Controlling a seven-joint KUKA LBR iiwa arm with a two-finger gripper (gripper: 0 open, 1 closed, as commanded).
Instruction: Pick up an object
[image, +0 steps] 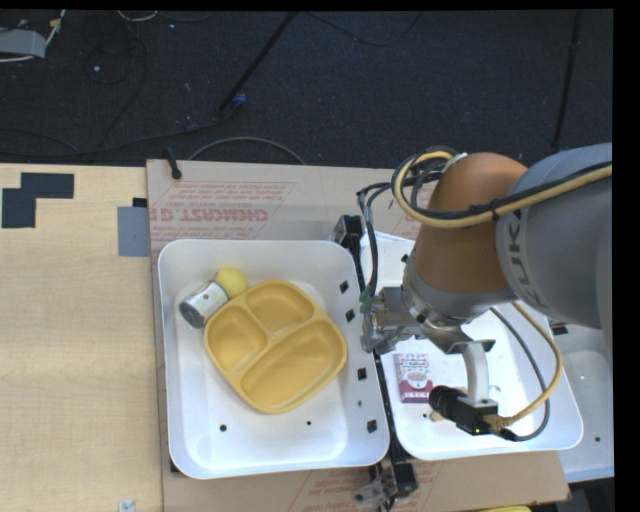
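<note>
One pincer (408, 345), low in the bin (560, 420), tucked under the bulky wrist; whether wide or narrow, cannot tell. Nothing seen held in it. Just beside it, on the side toward the view's bottom edge: a small red-and-white packet (413, 377), flat on the bin floor, apparently touching or nearly so. Beyond the packet, a black fitting (465, 410) with a yellow cable, probably part of the arm. Farther out, toward the view's left of the pincer, across the divide: the other bin (190, 440), with a yellow tray (275, 345), and past it a can (203, 303) and a ball (232, 280), well apart from the pincer. Around both bins, the surface (70, 350). Judged from this: approach done, grasp unconfirmed, lift not yet done.
</note>
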